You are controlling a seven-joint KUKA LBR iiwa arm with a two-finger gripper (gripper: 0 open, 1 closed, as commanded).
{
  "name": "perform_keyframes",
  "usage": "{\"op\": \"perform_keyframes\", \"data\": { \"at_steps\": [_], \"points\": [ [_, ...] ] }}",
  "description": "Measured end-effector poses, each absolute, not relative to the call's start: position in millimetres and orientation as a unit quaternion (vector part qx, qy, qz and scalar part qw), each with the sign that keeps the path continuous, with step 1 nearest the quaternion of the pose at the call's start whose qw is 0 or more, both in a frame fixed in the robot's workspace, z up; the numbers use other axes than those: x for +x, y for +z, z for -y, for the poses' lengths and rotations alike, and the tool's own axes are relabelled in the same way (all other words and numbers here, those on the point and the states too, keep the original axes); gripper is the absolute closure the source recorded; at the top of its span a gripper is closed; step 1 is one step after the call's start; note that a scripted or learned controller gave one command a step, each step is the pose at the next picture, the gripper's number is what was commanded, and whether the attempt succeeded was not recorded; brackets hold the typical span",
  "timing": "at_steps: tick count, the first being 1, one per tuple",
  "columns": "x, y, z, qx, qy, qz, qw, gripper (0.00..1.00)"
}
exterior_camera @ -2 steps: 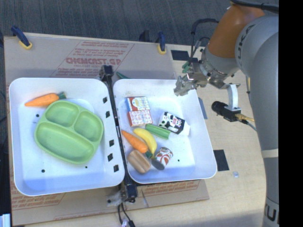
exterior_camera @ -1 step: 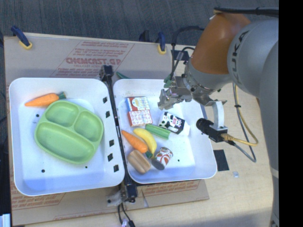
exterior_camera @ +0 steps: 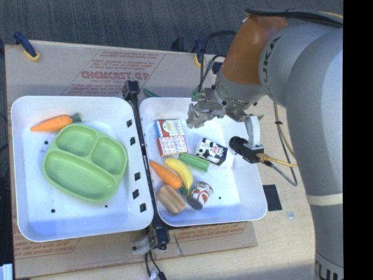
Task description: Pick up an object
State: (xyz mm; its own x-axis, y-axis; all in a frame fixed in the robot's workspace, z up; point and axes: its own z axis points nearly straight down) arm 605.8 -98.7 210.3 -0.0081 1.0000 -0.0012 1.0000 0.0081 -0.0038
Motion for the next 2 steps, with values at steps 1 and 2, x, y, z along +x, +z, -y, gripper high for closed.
{"op": "perform_keyframes", "data": {
  "at_steps": [1, 2],
  "points": [
    [532.1, 251.9, 83.7, -0.706, 0.0004, 0.709, 0.001, 1.0],
    [646.4, 203.0, 111.5, -0.705, 0.0013, 0.709, 0.001, 1.0]
  ]
}}
